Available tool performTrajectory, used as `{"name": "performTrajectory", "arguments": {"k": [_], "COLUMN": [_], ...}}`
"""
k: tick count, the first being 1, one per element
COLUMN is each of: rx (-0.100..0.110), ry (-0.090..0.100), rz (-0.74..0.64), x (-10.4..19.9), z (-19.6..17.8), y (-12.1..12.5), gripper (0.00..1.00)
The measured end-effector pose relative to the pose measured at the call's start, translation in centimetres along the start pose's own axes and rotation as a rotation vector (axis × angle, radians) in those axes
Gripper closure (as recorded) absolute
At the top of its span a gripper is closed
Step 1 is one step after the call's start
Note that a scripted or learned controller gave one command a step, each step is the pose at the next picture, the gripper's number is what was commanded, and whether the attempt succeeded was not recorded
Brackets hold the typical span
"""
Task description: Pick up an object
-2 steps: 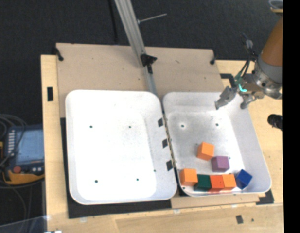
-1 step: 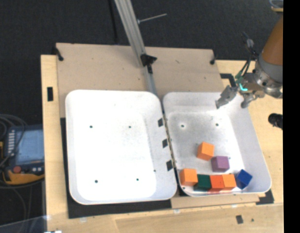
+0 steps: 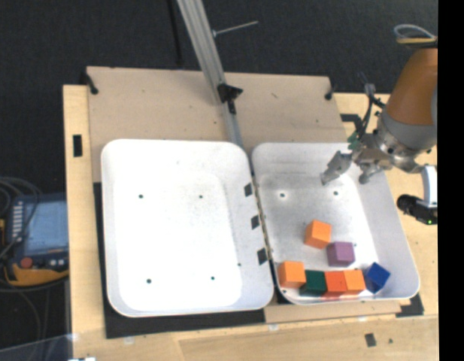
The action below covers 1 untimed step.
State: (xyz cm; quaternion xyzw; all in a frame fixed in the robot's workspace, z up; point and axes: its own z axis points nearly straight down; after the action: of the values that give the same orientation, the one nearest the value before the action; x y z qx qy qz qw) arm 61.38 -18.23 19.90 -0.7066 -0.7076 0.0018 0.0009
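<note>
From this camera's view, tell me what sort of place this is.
Probably a robotics lab test bench, not a home or a shop. Two white bins sit on a wooden board, the right one holding small coloured blocks, with a robot arm reaching over it.

A pale wooden bench (image 3: 194,104) stands on a dark, speckled floor (image 3: 66,21). From the far side a slim metal rail (image 3: 205,40) slants down to the bench. On the left, black cables (image 3: 10,194) trail across the floor beside a handheld control unit with a bluish screen (image 3: 43,228). The light is even and flat.
</note>
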Motion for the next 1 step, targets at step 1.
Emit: {"name": "performTrajectory", "arguments": {"k": [1], "rx": [0.0], "ry": [-0.001], "rz": [0.002], "x": [-1.17], "z": [5.15], "y": [-0.14], "gripper": [0.0]}}
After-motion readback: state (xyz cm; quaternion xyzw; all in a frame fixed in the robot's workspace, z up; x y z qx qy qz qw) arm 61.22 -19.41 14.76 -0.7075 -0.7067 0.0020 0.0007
